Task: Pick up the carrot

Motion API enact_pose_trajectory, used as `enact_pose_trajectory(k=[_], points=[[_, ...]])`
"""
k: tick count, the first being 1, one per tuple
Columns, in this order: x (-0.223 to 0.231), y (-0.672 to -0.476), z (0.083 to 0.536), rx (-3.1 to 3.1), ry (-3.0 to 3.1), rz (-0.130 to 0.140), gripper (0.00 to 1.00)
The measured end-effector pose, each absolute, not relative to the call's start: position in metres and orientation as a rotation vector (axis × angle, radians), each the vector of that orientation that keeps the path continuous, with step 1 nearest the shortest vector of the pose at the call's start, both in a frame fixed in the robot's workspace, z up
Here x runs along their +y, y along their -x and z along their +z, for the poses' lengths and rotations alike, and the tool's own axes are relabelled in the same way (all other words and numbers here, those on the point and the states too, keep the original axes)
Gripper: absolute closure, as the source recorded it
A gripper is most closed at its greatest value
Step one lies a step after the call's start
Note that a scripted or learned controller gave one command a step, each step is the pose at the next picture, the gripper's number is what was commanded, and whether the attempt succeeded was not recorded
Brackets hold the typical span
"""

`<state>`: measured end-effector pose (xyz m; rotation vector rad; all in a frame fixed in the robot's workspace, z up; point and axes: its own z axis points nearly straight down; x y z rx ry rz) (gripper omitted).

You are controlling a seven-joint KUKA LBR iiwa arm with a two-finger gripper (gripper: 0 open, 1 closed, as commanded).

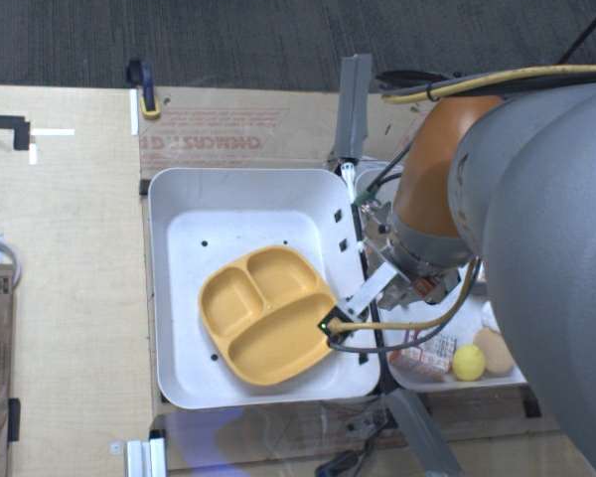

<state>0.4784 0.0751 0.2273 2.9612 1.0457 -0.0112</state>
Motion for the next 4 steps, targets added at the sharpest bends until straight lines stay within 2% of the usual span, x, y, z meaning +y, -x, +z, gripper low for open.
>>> enact_pose_trajectory(k=[1, 2, 3, 4], points=[[0.145, -0.542, 0.297, 0.4, -3.112, -0.008, 1.0], [0.184, -0.633, 0.391, 0.326, -3.122, -0.006, 1.0], [0.12, -0.605, 0.439, 0.309, -3.123, -0.008, 1.0], [0.228, -0.534, 0.338, 0.311, -3.122, -0.006, 1.0]])
